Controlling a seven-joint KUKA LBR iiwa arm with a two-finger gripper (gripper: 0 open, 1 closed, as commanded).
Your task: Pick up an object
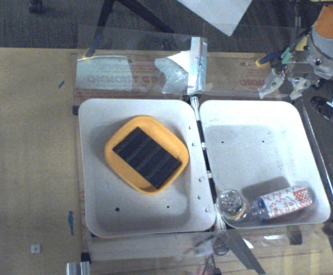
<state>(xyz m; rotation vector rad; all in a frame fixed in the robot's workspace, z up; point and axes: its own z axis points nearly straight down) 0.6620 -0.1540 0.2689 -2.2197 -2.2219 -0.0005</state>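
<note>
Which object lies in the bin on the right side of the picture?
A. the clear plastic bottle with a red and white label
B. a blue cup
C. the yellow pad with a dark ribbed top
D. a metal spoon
A: the plastic bottle lies on its side along the near wall of the right bin, while the yellow pad sits in the left bin.

A rounded yellow-orange pad with a dark ribbed centre (146, 161) lay flat in the left bin; a clear plastic bottle with a red-and-white label (269, 204) lay sideways along the right bin's near edge.
</note>
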